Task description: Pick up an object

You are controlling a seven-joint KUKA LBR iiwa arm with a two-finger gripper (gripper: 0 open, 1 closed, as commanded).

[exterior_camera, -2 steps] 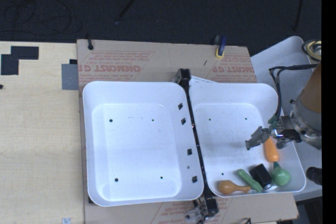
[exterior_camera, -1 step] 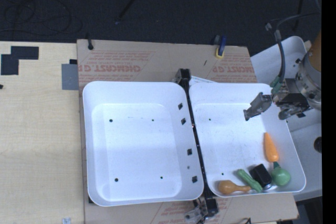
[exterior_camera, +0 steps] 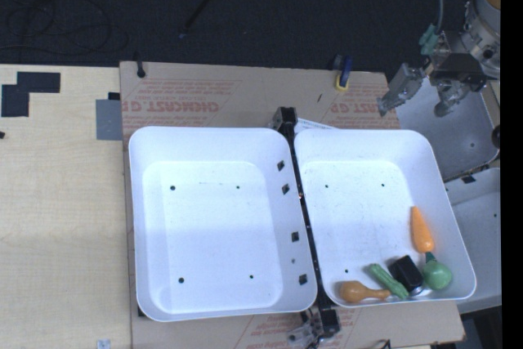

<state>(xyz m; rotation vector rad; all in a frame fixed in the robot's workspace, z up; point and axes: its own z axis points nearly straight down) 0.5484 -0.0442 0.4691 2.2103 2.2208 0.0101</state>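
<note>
End effector [exterior_camera: 421, 96] hangs open, holding nothing, beyond the right bin [exterior_camera: 435, 167].

orange carrot [exterior_camera: 422, 230]: lying near-upright at 3 o'clock of the right bin [exterior_camera: 359, 145] | green bulb-ended toy [exterior_camera: 436, 274]: at 5 o'clock corner; touching black block [exterior_camera: 406, 272] | green stick [exterior_camera: 387, 280]: slanted beside block | tan gourd-like piece [exterior_camera: 359, 291]: flat at 6 o'clock wall

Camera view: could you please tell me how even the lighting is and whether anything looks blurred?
Camera view: light is uneven, the left bin bright white along its lower floor and dimmer above; the right bin greyer; the background above the bench very dark; the pincer slightly soft, the orange carrot fairly sharp.
</note>
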